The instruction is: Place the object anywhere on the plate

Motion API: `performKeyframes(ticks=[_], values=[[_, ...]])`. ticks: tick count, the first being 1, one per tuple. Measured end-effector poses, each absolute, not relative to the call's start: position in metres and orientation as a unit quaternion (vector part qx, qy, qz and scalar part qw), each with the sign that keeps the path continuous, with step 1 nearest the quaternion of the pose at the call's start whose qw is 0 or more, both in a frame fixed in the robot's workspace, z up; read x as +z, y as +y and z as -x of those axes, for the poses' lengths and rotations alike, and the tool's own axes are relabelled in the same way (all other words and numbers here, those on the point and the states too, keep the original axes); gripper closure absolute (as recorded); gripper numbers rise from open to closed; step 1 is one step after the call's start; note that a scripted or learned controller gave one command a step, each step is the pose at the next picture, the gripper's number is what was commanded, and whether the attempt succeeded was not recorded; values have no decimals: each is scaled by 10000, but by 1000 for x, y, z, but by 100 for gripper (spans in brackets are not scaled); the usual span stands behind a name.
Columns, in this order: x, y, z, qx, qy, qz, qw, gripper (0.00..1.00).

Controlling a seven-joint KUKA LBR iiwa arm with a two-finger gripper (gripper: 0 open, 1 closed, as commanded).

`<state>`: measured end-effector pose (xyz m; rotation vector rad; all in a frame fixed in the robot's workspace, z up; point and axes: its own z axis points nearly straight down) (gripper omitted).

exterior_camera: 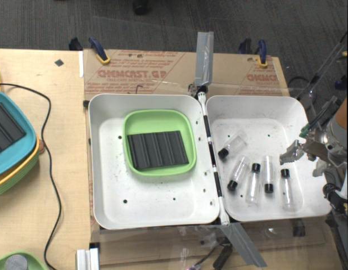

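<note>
While the arm waits at the frame's right edge, the scene reads so, largest thing first:

Bins: two shallow white bins side by side; the left bin (106, 198) fills the centre of the frame, the right bin (258, 114) the right half.

Plate: one green square plate (130, 125) in the upper part of the left bin; a dark ribbed insert (158, 149) lies on it.

Gripper: one gripper (302, 151) at the right edge of the frame, over the right bin's right rim; whether its fingers are apart or closed I cannot tell; nothing is seen held in it.

Objects: five clear vials with black caps, all lying in the right bin; vial nearest the plate (232, 145) at the upper left of the group, slanted; slanted vial (238, 172); middle vial (253, 181); fourth vial (267, 175); rightmost vial (287, 189), long axis running roughly up and down the frame.

Key relation: the rightmost vial lies just below and slightly left of the gripper, nearest to it; the plate lies well apart to the left, across the divider between the bins; so any carry must, I judge, run leftward.
</note>
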<state>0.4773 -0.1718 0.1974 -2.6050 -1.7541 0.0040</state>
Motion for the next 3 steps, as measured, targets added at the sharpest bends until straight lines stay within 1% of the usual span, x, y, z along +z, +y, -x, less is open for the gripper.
performKeyframes(ticks=[1,2,3], values=[[220,-212,-477,24,-4391,8984,7,0],[239,-191,-478,26,-3141,9494,5,0],[276,-222,-477,29,-1693,9856,2,0]])
